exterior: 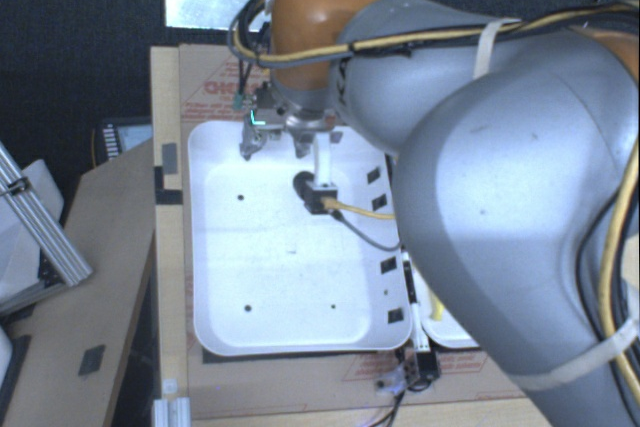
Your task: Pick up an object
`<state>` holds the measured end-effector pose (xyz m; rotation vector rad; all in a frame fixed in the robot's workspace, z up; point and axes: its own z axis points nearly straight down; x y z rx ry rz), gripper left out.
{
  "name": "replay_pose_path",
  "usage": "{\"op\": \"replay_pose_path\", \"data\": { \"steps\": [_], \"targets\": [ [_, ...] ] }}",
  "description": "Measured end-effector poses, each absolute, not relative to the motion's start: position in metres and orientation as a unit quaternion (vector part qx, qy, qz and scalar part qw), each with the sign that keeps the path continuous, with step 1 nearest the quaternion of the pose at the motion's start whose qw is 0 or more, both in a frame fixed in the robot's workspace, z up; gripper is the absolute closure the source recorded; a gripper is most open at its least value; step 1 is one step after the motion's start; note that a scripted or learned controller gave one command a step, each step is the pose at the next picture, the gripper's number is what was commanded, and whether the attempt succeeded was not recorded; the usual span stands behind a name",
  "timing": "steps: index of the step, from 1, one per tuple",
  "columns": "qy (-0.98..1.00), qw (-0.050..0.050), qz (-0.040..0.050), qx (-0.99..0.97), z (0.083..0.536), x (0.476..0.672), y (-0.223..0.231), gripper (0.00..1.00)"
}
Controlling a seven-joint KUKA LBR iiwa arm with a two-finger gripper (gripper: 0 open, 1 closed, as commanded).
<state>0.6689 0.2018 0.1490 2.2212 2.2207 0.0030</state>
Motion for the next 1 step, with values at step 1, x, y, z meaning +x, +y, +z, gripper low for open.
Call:
{"op": "replay_pose_path", "data": {
  "steps": [1],
  "targets": [
    [0.709,-0.001,-0.0007,0.705,0.0811,0.6620,0.2363,0.00]
  ]
}}
